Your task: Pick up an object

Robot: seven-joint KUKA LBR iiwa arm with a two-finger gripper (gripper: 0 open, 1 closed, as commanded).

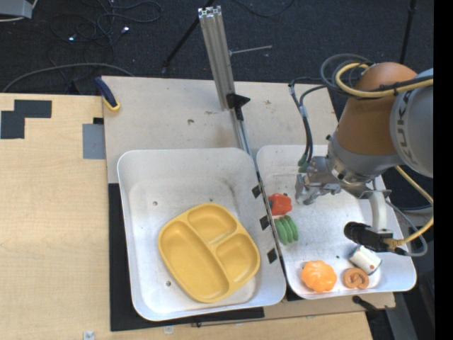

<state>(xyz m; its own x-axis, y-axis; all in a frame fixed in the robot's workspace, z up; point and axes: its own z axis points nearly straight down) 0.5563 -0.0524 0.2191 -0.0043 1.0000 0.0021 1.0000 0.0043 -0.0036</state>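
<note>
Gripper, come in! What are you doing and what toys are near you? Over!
Gripper over right bin, holding nothing. Red toy and green toy just left of it. Nothing blocking.

Open floor mid right bin, clutter along its edges

I see red piece and green piece crowding the divider wall; orange ball, brown ring and white cylinder line the near rim.
</note>
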